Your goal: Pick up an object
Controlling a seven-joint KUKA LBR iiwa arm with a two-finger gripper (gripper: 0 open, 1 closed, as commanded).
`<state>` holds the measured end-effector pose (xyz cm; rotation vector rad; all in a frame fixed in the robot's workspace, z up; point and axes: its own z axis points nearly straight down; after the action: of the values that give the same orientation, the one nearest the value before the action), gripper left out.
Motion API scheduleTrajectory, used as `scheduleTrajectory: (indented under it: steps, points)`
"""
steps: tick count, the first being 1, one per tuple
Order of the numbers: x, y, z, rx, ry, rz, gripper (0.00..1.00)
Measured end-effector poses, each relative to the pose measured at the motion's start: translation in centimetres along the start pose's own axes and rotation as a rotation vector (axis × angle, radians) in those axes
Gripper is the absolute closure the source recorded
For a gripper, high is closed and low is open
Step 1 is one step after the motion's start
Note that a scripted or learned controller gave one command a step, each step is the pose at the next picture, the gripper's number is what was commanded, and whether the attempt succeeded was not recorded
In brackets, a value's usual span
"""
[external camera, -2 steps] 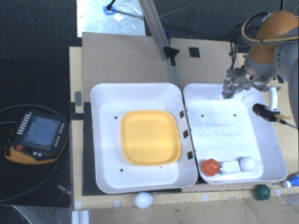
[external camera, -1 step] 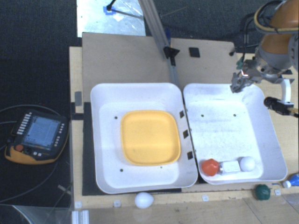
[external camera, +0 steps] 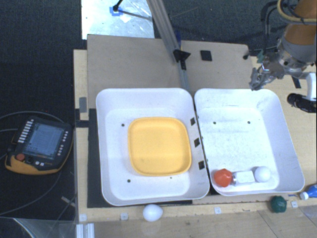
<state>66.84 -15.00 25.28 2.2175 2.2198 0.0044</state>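
A yellow square plate [external camera: 159, 146] lies in the middle of the left bin [external camera: 111, 133]. Along the near wall of the right bin [external camera: 237, 133] sit an orange-red ball [external camera: 223, 177], a small white block [external camera: 243, 177] and a white ball [external camera: 262, 173]. My gripper [external camera: 257, 81] hangs at the far right corner of the right bin, just above its rim and well away from those objects. Nothing shows between its fingertips.
A white egg-shaped object [external camera: 152, 212] lies on the bench in front of the left bin. A dark green ball [external camera: 278, 204] and a blue-tipped item [external camera: 310, 192] sit at the near right. A teach pendant [external camera: 38, 144] rests at the left. A slanted pole [external camera: 166, 24] rises behind the bins.
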Motion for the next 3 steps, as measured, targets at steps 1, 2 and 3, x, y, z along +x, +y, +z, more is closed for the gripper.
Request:
scheduleTrajectory:
  steps: [1,2,3]
  points:
    - [0.0,0.1,-4.9,0.000,0.000,0.000,1.00]
    - [3.7,-3.1,-4.6,0.004,0.001,-0.002,1.00]
    - [7.8,-5.8,-2.4,0.005,0.001,-0.002,1.00]
